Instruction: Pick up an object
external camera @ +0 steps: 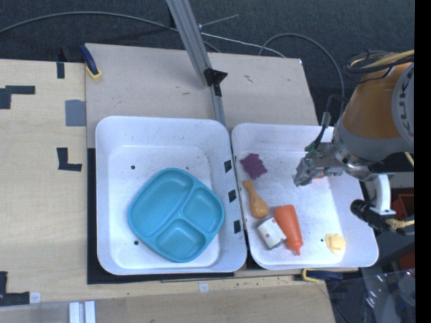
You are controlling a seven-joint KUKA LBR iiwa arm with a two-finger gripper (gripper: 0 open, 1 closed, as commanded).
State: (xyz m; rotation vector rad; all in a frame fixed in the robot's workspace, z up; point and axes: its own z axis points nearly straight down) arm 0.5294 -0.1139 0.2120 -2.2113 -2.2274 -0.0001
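Orange carrot lies low in right bin, touching white block. Claw hovers above, well apart; finger state unclear. Advise: descend on carrot's free side, straddle across width.

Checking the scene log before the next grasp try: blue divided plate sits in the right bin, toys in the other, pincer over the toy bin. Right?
Not quite. The camera view shows the blue divided plate in the left bin, not the right. The toys, such as the carrot, lie in the right bin, and the pincer hangs over that bin, as you said.
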